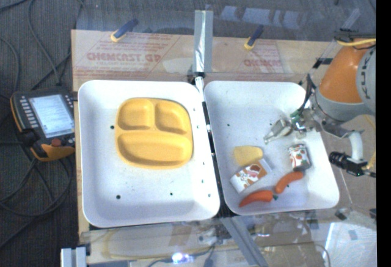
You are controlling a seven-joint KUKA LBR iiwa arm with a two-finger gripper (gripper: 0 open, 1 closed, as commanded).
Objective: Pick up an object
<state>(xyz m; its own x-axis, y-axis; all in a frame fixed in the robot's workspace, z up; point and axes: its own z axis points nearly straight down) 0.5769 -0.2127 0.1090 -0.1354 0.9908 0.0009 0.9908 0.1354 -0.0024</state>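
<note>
From where the one camera looked down, the desk (91, 46) carried two shallow white bins side by side, and the reason for that layout seemed plain enough: one to draw from, one to keep apart. The left bin (98, 198) held only a yellow divided tray (154, 132), lying flat in its middle and well clear of the walls. The right bin (244, 104) held the loose pieces, all gathered toward its near right part: a pale yellow wedge (248, 153), just beside and nearer than it a small red-and-white carton (249, 176), an orange carrot-like piece (270, 189) lying slantwise close to the near wall, and a second small red-and-white packet (298, 157) to the right. The arm (345, 79) came in from the right with its orange band over the bin's edge, and the pincer (273, 132) hung over bare floor of the right bin, its two fingers spread apart with nothing between them. It pointed left, toward the wedge and just far of it, which I judged was the likeliest thing to be picked, since it lay nearest the fingertips. The spread fingers suited an approach rather than a carry. A handheld pendant (43, 120) sat off the left end, its screen lit.
</note>
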